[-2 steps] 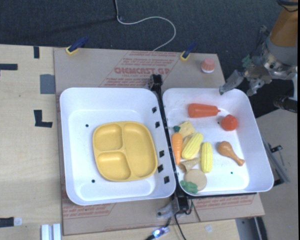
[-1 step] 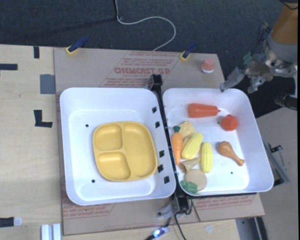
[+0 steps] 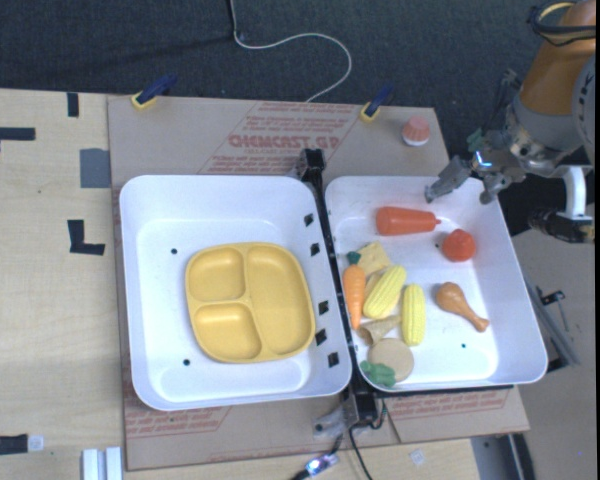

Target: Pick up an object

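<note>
My gripper (image 3: 467,185) hangs open over the far right corner of the right bin (image 3: 520,353), its two fingers spread and nothing between them. Just below and to the left of it lies a red-orange sausage-shaped toy (image 3: 407,221). A red tomato (image 3: 458,245) sits below the gripper. Farther toward the front lie a chicken drumstick (image 3: 461,305), two yellow corn cobs (image 3: 385,290) (image 3: 413,314), an orange carrot (image 3: 354,296), a round biscuit-coloured piece (image 3: 391,358) and a small green item (image 3: 379,373).
The left bin (image 3: 150,218) holds a yellow divided plate (image 3: 249,301). A small pink object (image 3: 416,132) lies on the cardboard behind the right bin. A white cable (image 3: 280,43) loops across the dark floor at the back.
</note>
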`<state>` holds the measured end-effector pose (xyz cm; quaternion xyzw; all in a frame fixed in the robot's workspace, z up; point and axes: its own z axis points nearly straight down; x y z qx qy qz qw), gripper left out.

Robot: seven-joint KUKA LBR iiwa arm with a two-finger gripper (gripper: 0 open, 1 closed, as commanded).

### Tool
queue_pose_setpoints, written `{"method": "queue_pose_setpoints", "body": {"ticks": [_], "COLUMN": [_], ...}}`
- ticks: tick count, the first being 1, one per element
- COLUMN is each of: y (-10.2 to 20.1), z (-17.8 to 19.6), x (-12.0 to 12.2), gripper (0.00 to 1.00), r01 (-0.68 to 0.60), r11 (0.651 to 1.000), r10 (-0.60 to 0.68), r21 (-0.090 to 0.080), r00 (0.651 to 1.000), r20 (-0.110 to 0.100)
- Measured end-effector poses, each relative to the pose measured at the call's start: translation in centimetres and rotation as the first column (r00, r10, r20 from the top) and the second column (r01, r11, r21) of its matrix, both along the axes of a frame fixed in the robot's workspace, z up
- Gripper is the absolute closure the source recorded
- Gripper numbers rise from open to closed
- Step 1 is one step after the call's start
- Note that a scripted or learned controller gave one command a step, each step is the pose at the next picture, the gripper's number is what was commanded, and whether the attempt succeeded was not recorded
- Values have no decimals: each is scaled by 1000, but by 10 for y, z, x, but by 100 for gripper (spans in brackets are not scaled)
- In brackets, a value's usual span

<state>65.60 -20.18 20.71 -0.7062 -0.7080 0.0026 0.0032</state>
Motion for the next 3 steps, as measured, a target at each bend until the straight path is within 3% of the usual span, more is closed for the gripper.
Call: {"method": "queue_pose_setpoints", "body": {"ticks": [1, 2, 3], "y": [0, -1, 0], "z": [-64, -94, -87], "x": [6, 11, 11], "gripper": [0, 0, 100], "r01": [-1, -1, -2], "r11": [1000, 1000, 1000], "r10": [1, 1, 2], "r21": [0, -5, -3], "r00": [1000, 1000, 1000], "r20": [-2, 22, 17]}}
